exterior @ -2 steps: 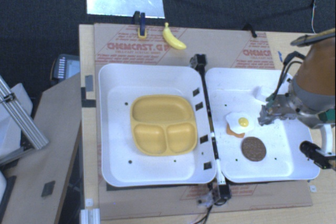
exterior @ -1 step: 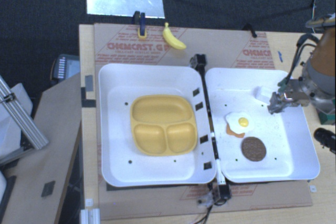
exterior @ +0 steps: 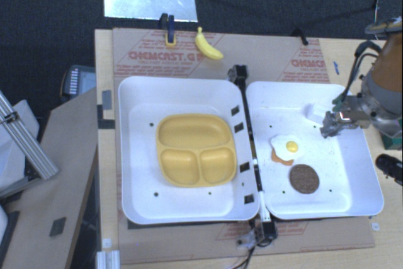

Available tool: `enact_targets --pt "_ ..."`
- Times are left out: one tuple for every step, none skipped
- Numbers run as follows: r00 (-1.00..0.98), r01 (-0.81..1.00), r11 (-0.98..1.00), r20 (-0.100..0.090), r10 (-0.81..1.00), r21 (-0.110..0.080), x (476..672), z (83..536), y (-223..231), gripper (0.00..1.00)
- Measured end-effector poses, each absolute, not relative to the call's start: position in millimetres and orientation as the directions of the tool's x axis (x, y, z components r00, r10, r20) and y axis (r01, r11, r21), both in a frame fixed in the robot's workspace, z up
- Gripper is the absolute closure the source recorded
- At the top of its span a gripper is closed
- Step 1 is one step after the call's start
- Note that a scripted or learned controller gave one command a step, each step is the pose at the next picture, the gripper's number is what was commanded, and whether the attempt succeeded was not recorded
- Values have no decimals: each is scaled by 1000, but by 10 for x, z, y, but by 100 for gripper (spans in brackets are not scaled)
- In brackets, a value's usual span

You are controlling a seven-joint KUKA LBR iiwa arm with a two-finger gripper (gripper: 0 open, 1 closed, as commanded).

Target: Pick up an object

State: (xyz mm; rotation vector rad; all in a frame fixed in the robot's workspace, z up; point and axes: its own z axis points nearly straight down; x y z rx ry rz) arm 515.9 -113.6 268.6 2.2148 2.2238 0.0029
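Egg point(exterior: 286, 149) lies in the right bin point(exterior: 359, 198), touching a toast slice, with a brown patty point(exterior: 304, 179) just below it; a yellow tray point(exterior: 194, 149) sits in the left bin. Claw point(exterior: 330, 127) hovers low over the right bin, up-right of the egg, nothing between its tips; whether spread or closed I cannot tell. Approach step, I judge: next it should shift toward the egg, then descend.

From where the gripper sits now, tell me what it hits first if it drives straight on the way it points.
The gripper points left and down over the right bin. It would probably meet that bin's white floor first, short of the fried egg, though depth is unclear.
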Motion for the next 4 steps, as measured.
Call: enact_targets --pt "-9 1000 9 1 1000 3 5308 2688 -678 100" --pt "-9 1000 9 1 1000 1 5516 2482 -237 100" --pt "-8 1000 8 0 1000 2 5608 2370 284 100" --pt "-10 1000 10 2 1000 4 5878 2399 802 100"
